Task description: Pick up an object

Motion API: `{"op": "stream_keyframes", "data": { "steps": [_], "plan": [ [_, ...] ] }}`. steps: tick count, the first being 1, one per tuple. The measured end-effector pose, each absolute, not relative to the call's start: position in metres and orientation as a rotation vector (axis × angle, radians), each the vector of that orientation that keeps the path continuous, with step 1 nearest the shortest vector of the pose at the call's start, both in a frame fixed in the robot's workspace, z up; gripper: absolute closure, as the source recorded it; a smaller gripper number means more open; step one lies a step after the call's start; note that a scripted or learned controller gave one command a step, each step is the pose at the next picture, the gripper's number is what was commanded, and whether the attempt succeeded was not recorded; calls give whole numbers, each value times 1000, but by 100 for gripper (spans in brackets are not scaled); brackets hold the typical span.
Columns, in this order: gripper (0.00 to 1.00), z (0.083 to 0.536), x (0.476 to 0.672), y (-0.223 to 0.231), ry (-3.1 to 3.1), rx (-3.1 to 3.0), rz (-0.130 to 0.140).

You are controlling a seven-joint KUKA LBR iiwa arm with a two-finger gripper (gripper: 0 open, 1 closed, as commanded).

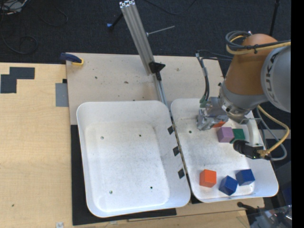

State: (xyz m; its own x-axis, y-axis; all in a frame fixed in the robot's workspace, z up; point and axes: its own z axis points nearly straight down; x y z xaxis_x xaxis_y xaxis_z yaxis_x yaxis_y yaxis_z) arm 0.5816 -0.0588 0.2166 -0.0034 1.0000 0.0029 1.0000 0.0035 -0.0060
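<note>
Camera view. The bench carried two shallow white plastic bins side by side; the right-hand bin (190, 175) served as the landmark for this inspection. The left-hand bin (90, 122) lay just beside it, the two parted by a thin divider bearing small black clips (176, 151).

The grey arm with its orange band (244, 70) reached in over the far right part of the right-hand bin. Its metal two-finger gripper (205, 122) stood low over the bin's far end, near the floor. Whether the pincer was open or closed could not be determined from this angle, and nothing could be confirmed between its parts.

Just to the right of the gripper, inside the same bin, a small orange-red object (218, 124) was partly hidden under the wrist. Beside that sat a purple cube (225, 134), with a green block (239, 134) touching or just beside it on the far side from the divider.

At the near end of the right-hand bin, well apart from the gripper, lay an orange cube (207, 178) and two blue cubes (228, 185) (245, 176), close together near the bin's near rim.

A slanted aluminium bar (140, 37) rose from the bench beyond both bins.
</note>
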Motion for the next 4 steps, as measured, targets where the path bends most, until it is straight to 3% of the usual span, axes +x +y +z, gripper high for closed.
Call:
{"op": "stream_keyframes", "data": {
  "steps": [3,4],
  "plan": [
    [100,243,512,81,-2223,-2212,4],
    [0,243,513,78,-2217,-2221,5]
  ]
}}
